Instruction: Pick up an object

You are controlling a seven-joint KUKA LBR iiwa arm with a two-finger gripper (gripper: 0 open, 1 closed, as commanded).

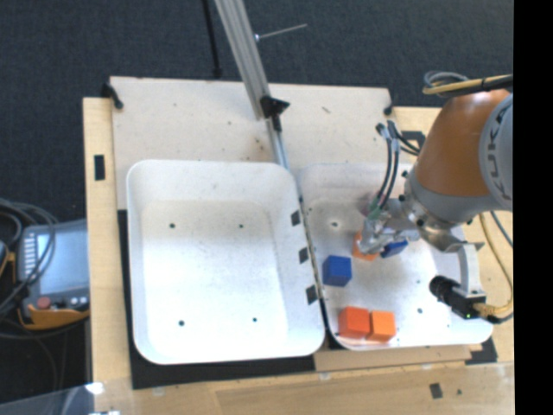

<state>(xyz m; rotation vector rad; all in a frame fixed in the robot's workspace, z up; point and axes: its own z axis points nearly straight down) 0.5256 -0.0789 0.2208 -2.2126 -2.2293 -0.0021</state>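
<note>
Sitting nearest the camera in the right bin (346,188), two blocks lie side by side and touching against the near wall: a red-orange block (353,321) on the left and a lighter orange block (383,323) on its right. Just right of them, near the bin's near right corner, a black fitting (451,294) with a cable hangs off the arm. A little farther in, a blue cube (337,271) rests alone on the bin floor, close to the divide between the two bins and apart from the orange pair.

Farther again and to the right of the cube, the gripper (373,242) points down into the right bin. Right at its tip lies a small cluster of things, one orange piece (364,252) and one blue piece (393,248), touching or nearly touching the fingers; they are too small and too crowded to tell whether either sits between the fingers, and whether the pincer is open or closed cannot be told. Above it, the arm's grey wrist and orange band (462,137) enter from the right, with dark cables looping down on its left side.

The left bin (143,188) lies beside the right one, its white floor marked by a few dark dots. At the far side, a slanted metal rail (246,46) runs from the bench's far edge down toward the gap between the bins.
</note>
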